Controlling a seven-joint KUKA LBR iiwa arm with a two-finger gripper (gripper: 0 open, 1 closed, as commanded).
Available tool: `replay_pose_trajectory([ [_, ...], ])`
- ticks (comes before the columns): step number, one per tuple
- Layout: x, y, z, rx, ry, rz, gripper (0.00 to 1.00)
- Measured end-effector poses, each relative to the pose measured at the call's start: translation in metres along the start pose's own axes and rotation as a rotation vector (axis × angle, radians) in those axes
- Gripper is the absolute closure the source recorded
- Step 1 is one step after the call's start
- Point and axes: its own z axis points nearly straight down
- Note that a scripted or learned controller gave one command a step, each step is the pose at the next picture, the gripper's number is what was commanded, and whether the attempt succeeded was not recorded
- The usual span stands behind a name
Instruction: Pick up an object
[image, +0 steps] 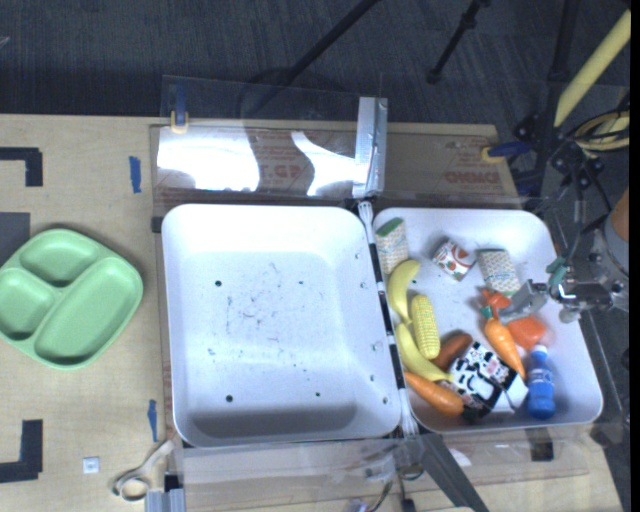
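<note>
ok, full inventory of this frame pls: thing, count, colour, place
bins: 2, white, side by side mid-bench
divided plate: 1, green, left of bins
banana: 1, yellow, right bin, left side
corn cob: 1, yellow, beside banana
carrots: 2, orange, right bin
bottle: 1, blue, right bin, front right
cow-print toy: 1, black and white, right bin front
small cartons: about 3, pale, right bin back
gripper: 1, grey, over right bin's right side

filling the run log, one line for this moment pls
gripper over right bin | above carrot | nothing seen held | left bin untouched
</note>
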Motion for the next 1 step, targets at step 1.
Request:
replay_pose_trajectory([
  [1,-0.0382,0.0384,0.0736,0.001,0.001,0.203,0.00],
])
